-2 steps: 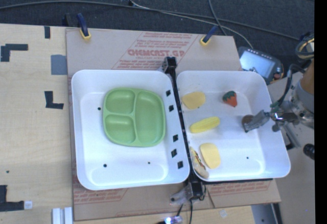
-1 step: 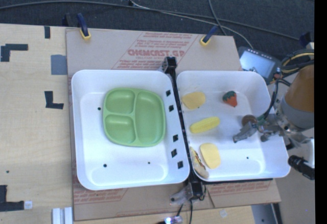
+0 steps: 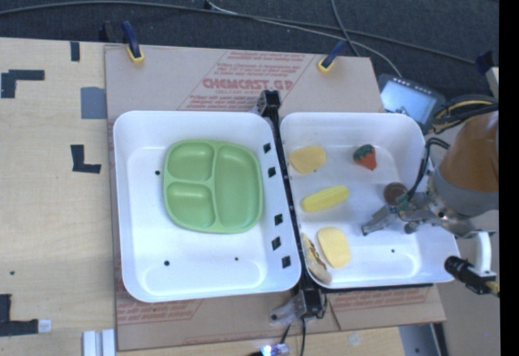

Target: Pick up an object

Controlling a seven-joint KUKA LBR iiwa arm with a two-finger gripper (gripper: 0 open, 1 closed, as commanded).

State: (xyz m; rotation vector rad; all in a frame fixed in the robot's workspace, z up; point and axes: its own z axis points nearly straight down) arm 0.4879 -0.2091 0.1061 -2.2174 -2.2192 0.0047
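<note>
Hovering low in the right bin (image 3: pixel 405 129), gripper (image 3: pixel 371 227) (open vs closed: can't tell) has the yellow corn-like piece (image 3: pixel 325 199) just to its left, slightly farther back, long axis approx. left-right, tilted a bit.

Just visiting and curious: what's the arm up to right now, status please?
Tool low in right bin, nothing seen in its grip. Nearest: brown piece, yellow corn-like piece. Strawberry further back. Green tray sits in left bin.
</note>
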